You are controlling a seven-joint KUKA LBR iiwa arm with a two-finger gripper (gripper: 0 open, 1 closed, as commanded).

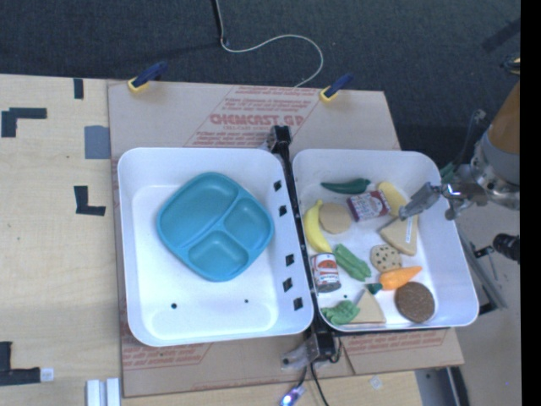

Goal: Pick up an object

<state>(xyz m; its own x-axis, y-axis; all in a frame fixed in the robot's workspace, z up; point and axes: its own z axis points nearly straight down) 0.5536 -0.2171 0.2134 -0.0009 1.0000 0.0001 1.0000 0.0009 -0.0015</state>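
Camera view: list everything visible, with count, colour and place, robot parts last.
Bins: 2, white, side by side on bench.
Divided plate: 1, blue, left bin.
Banana: 1, yellow, right bin, left side.
Can: 1, red-labelled, right bin, near divider.
Carrot: 1, orange, right bin.
Cookie: 1, brown, right bin, front.
Chili pepper: 1, green, right bin, back.
Clamps: 2, blue-yellow, cardboard's back edge.
Gripper: 1, grey, above right bin's right side.

A wooden bench (51, 252) carries a cardboard sheet (254, 117). Two white bins (135, 227) sit side by side on that sheet.
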